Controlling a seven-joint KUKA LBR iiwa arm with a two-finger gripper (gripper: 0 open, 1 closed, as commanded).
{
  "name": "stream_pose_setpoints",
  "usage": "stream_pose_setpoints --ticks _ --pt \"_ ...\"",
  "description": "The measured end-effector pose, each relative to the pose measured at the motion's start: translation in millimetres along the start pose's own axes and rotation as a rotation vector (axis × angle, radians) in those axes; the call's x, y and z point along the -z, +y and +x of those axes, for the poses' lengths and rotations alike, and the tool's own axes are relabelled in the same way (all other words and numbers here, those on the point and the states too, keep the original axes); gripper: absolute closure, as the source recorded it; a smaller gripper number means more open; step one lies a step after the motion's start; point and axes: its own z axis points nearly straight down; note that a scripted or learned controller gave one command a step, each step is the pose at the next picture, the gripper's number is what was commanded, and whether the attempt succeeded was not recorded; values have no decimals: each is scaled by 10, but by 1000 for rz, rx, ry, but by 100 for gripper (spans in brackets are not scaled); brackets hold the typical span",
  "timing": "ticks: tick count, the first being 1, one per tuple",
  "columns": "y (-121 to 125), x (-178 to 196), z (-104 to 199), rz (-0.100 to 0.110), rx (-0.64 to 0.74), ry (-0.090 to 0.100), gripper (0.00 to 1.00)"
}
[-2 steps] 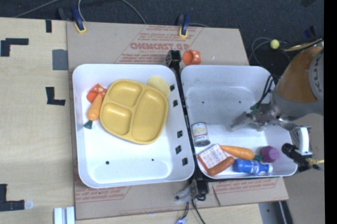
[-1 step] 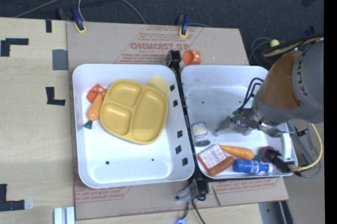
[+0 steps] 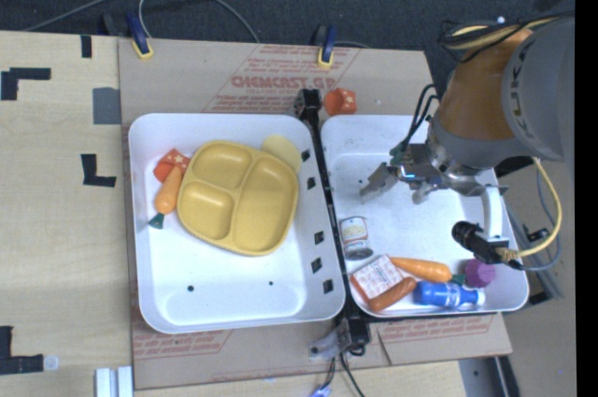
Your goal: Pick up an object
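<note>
My gripper (image 3: 400,189) hangs over the bare upper part of the right bin (image 3: 374,135), open, with nothing between its fingers (image 3: 377,184). Below it, along the bin's front, lie a small tin (image 3: 354,237), a red and white packet (image 3: 376,275), a carrot (image 3: 421,269), a sausage (image 3: 393,294), a blue bottle (image 3: 448,295) and a purple piece (image 3: 479,273). The tin is the nearest, a little below and left of the fingers.
The left bin (image 3: 224,302) holds a yellow divided plate (image 3: 238,196), a second carrot (image 3: 167,191), a red piece (image 3: 170,164) and a pale yellow piece (image 3: 280,148). An orange-red item (image 3: 338,101) lies on the cardboard behind the bins. A black divider (image 3: 322,199) runs between the bins.
</note>
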Motion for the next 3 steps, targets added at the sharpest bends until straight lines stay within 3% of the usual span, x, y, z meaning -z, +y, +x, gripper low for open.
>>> stream_pose_setpoints --ticks 1,2,3 --pt "-154 -6 391 2 -1 0 0" --pt "475 -7 293 1 -1 -1 0" --pt "-337 -8 317 3 -2 -1 0"
